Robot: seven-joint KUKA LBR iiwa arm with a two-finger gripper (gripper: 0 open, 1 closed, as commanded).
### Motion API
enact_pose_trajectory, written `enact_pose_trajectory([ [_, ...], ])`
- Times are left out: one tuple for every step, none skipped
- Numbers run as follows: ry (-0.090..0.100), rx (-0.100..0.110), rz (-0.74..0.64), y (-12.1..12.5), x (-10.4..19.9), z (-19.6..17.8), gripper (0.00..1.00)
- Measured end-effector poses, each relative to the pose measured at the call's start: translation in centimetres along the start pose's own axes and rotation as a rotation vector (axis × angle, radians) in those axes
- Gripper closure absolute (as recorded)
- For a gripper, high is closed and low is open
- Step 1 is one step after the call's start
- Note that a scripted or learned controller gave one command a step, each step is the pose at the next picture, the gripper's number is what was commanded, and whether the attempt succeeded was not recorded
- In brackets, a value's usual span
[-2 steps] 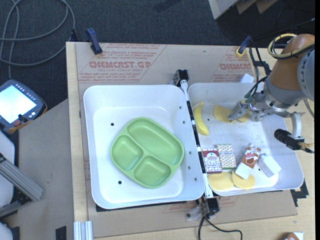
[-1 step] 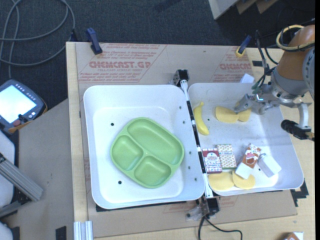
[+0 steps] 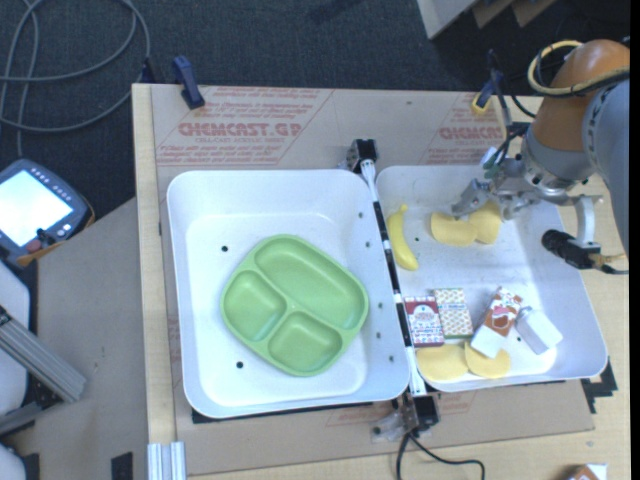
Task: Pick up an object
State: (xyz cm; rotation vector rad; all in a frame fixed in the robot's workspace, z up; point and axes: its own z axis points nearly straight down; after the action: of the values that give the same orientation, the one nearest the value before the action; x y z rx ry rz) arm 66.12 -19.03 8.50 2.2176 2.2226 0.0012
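Reaching in from three o'clock, my end effector (image 3: 487,196) hovers over the right bin (image 3: 572,298), its fingers spread and touching the top of a yellow object (image 3: 462,230) at the bin's twelve o'clock; a banana (image 3: 402,240) lies at nine o'clock.

From my screen the lighting is bright and even, coming from overhead. The 2 white bins (image 3: 200,268) run close to washed out, with soft, faint shadows along their walls. The green tray (image 3: 295,303) shows mild sheen. Focus is acceptable centrally; fine detail stays soft, and the dark floor (image 3: 300,28) lacks detail.
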Motion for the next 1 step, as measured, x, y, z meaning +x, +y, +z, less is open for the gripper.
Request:
enact_pose_trajectory([
  [-0.001, 0.000, 0.001, -0.02, -0.20, -0.01, 0.00],
])
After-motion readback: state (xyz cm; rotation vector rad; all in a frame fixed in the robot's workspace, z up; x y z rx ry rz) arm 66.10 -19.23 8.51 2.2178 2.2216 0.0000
